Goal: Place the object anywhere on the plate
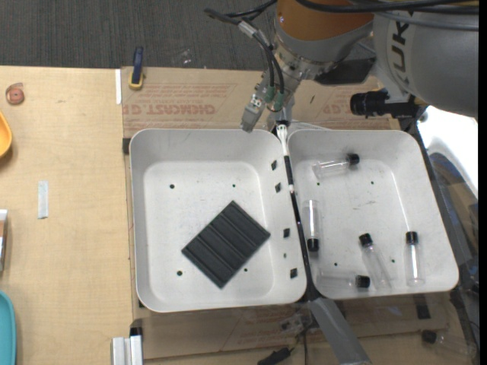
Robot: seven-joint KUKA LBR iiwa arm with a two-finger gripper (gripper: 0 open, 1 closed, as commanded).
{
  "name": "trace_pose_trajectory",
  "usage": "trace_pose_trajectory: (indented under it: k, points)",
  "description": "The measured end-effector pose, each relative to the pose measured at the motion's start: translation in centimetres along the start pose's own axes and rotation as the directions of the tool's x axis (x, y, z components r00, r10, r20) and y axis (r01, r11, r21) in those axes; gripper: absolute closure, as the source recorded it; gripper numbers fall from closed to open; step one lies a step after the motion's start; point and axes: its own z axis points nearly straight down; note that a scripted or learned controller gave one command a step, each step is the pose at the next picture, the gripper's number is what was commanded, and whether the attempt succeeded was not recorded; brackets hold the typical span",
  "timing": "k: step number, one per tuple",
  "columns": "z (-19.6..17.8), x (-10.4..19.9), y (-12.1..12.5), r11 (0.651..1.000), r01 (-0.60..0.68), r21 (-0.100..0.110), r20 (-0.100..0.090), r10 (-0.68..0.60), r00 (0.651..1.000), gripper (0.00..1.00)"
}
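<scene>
A dark grey ribbed plate (226, 243) lies flat and turned at an angle in the left bin (152, 204), near its front middle. Several clear vials with black caps lie in the right bin (426, 204): one near the back (335, 166), one along the left wall (310, 223), and others toward the front (374, 255) (412, 253). My gripper (280, 124) hangs below the orange-banded wrist (319, 14), over the far rim where the two bins meet. It is well away from the plate and short of the nearest vial.
Cables and a grey connector (254, 112) dangle beside the wrist. Cardboard (183, 101) lies behind the bins. The wooden bench (61, 204) to the left carries small items at its edge. A blue-and-yellow clamp (137, 67) sits at the back left.
</scene>
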Motion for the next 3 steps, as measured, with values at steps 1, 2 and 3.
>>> trace_pose_trajectory:
  k: [1, 2, 3]
  points:
    - [-6.6, -1.8, 4.6, 0.919, 0.395, -0.003, 0.004, -0.395, 0.919, 1.0]
    - [-5.2, -2.7, -3.6, 0.769, 0.64, -0.001, 0.002, -0.64, 0.769, 1.0]
    - [-7.8, -4.4, 0.5, 0.241, 0.971, -0.001, 0.006, -0.971, 0.241, 1.0]
